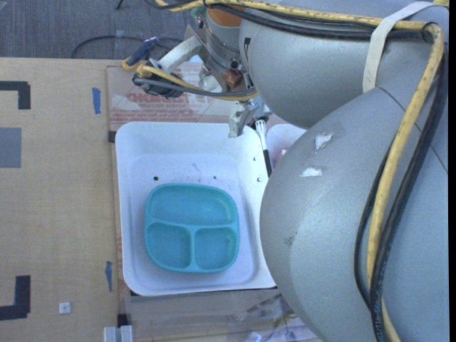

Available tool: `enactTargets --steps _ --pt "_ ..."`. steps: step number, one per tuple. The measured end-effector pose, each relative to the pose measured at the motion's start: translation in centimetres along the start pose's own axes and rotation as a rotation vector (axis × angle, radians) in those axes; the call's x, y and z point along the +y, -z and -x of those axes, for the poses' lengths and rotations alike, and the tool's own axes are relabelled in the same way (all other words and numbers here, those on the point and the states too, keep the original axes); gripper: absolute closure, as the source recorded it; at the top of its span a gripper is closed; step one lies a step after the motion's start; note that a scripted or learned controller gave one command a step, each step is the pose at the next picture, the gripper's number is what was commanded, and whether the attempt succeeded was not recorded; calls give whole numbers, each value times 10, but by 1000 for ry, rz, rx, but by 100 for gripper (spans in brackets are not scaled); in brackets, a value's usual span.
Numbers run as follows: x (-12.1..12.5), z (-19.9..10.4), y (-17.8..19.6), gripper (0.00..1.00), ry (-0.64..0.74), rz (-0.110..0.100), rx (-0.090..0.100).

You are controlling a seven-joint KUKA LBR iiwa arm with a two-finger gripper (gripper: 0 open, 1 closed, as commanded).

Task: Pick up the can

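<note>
The big grey robot arm point(342, 191) fills the right side, covering most of the right-hand bin. Its two-finger gripper point(246, 120) hangs at the far right corner of the shallow white left bin point(135, 162) — I cannot tell how its fingers stand. A teal three-compartment plastic plate point(191, 226) lies flat in that bin. Where the can is, I cannot tell.

Bench point(57, 191) with the white bin point(135, 155) at centre frame.
We see a pale wooden top filling the left of the frame, marked with black corner brackets and bits of blue tape point(96, 100); a cardboard sheet point(149, 105) with red printing lies at upper centre, just above the bin.
</note>
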State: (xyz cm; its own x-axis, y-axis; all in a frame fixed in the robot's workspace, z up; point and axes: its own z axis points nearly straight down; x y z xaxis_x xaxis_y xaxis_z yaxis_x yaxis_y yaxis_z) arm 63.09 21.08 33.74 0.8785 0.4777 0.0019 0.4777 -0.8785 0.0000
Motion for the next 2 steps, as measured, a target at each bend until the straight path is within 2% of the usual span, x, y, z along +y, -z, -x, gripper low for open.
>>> enactTargets --steps 1,2 --pt "-11 -4 -120 0 -79 -1 -2" --pt "-9 -4 -110 100 -84 -1 -1"
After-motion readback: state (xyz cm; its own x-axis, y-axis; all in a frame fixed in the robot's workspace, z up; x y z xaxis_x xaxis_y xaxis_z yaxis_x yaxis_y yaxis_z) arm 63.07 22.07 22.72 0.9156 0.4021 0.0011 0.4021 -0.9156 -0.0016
